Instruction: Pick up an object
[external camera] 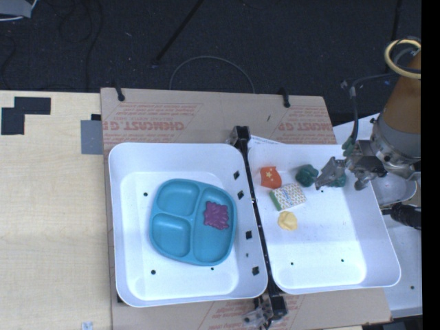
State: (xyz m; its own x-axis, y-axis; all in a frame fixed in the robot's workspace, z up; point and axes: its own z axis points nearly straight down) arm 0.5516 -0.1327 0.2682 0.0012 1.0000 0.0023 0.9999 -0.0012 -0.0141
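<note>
The right bin (344, 253) holds an orange-red object (270, 177), a dark green object (306, 175), a white-and-green patterned block (288, 196) and a small yellow object (287, 220). My gripper (335, 176) hangs over the bin's upper right part, just right of the dark green object and close to it. Nothing shows between its fingers. The arm comes in from the right edge.
In the left bin (130, 177) lies a blue divided tray (179, 225) with a purple object (217, 215) in its right compartment. A black divider (249, 212) runs between the bins. Cables hang by the arm at the right.
</note>
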